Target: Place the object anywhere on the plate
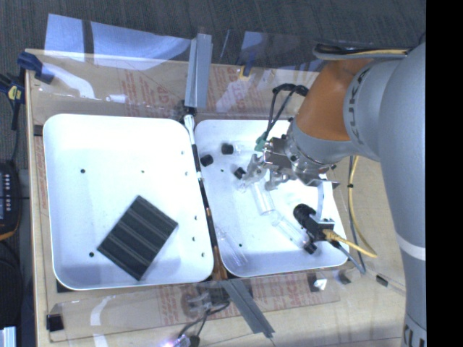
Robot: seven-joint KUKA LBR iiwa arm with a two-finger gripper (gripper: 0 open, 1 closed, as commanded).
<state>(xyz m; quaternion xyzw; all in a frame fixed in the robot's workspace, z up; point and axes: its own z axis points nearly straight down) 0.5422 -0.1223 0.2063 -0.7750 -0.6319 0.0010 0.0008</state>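
Camera view is showing your gripper (264, 170) hanging over the right bin (231, 230) (open or closed, I cannot tell); you're needing a firm hold before crossing to the dark plate (137, 237).

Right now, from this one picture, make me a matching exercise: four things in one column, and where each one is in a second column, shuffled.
Things
1. dark ribbed plate
2. gripper
3. small black pieces
4. orange band

Places
A. in the right bin, near the divider
B. over the middle of the right bin
C. in the left bin, toward the view's bottom edge
D. on the arm, above the wrist

Pairs: 1-C, 2-B, 3-A, 4-D
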